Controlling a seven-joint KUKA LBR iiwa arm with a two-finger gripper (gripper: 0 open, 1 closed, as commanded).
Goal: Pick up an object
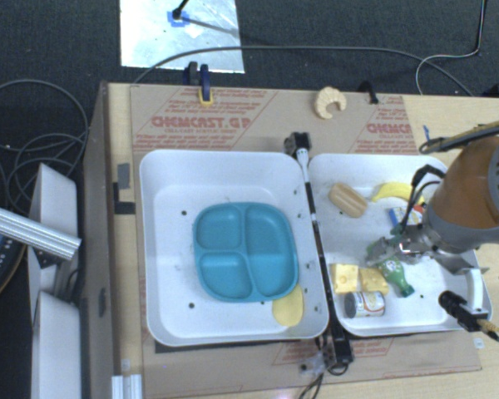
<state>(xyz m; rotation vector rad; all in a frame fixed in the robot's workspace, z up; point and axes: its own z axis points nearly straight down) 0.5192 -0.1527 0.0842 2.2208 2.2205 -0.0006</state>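
Observation:
My gripper (392, 249) is low in the right bin (374, 163), at the end of the grey and orange arm (474, 194). It hovers right over a green bottle-shaped object (398, 278), whose upper end it hides. To its left lie a yellow cheese wedge (344, 278) and a small yellow block (373, 282). A tin can (366, 304) lies just in front of them. Farther back are a tan bread roll (348, 199), a yellow banana (392, 192) and a small blue item (397, 217).
The left bin (170, 194) holds a blue divided plate (245, 252) and a yellow disc (289, 308) at its front right corner. A divider rail (312, 214) runs between the bins. A beige pastry-like object (330, 101) lies on the bench behind them.

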